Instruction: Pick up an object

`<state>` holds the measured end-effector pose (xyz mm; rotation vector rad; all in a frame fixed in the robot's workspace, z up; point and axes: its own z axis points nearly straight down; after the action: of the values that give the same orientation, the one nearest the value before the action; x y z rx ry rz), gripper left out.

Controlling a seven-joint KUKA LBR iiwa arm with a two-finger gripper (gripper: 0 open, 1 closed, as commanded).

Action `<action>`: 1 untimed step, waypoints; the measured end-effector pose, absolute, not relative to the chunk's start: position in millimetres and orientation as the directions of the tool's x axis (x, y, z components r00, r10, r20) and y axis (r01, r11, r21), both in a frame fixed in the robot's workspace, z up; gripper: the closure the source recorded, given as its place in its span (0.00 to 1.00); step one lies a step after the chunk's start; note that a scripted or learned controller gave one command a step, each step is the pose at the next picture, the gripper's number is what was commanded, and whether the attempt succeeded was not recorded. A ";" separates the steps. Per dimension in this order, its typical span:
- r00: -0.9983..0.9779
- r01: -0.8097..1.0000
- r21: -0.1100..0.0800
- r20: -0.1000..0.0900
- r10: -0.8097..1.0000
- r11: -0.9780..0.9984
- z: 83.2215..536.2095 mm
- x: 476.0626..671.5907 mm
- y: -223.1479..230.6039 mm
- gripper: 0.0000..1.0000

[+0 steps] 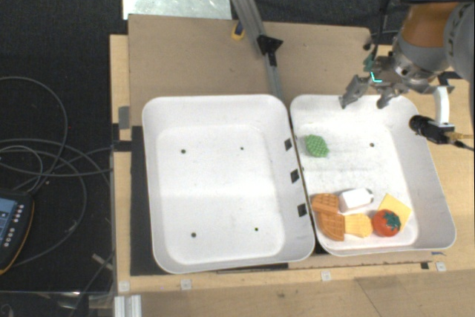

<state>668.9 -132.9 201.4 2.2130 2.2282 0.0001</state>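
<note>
Camera view: claw (pixel 368 96) spread wide, holding nothing, above far edge of right bin (pixel 430 182). Not picking yet. Next, drop down toward green toy (pixel 318 146) in that bin.

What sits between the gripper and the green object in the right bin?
Nothing: in the camera view, bare white bin floor separates the open gripper from the green object.

The arm (pixel 438 4) is grey with a rounded orange band above the wrist. Black and yellow cables loop beside it. The gripper (pixel 369 95) has two dark grey fingers beneath a small teal light.
</note>
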 end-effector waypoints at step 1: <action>-0.006 1.000 -0.003 0.000 1.000 0.006 139.0 668.5 -129.7 0.00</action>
<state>668.5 -129.7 139.0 2.2160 2.2300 -0.0032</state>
